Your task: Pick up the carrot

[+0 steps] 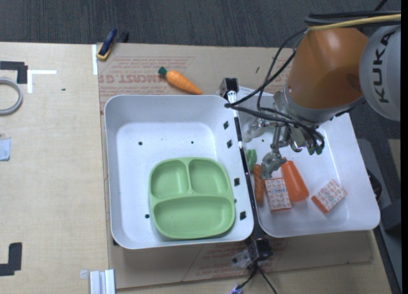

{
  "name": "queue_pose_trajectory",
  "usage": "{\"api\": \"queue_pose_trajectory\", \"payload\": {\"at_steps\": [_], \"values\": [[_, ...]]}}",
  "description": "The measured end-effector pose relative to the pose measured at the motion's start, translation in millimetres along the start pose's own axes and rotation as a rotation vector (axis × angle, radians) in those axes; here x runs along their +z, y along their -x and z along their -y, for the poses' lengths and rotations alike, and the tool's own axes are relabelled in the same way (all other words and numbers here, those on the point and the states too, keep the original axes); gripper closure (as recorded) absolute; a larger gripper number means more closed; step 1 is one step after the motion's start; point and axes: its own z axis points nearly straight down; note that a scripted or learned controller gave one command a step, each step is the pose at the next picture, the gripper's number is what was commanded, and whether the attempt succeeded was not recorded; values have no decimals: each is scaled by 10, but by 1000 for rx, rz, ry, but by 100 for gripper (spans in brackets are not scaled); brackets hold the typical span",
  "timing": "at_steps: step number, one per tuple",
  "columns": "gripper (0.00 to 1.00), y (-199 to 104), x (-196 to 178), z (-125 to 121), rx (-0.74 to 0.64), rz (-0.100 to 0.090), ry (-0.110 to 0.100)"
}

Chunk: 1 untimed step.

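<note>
Arm over right bin; carrot in that bin at its left wall.
Gripper (275, 159) low in right bin (347, 213), just above carrot (259, 183); finger state cannot tell; second carrot (181, 81) on cardboard behind left bin (121, 178); green divided plate (190, 197) in left bin.

The arm (344, 63) runs out of the picture at the right and top edges, and its orange band and wrist cover the far part of the right bin (357, 216) along with whatever lies there. The gripper (275, 159) sits low in a tangle of cables, so how its jaws stand cannot be told, and it hides part of a carrot (258, 184) lying along the bin's left wall. The print on the two small boxes (278, 194) is too small to read.
</note>
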Motion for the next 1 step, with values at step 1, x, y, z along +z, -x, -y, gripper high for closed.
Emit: {"api": "queue_pose_trajectory", "payload": {"at_steps": [1], "values": [[0,-309,-627,234,-62,3,-1]]}}
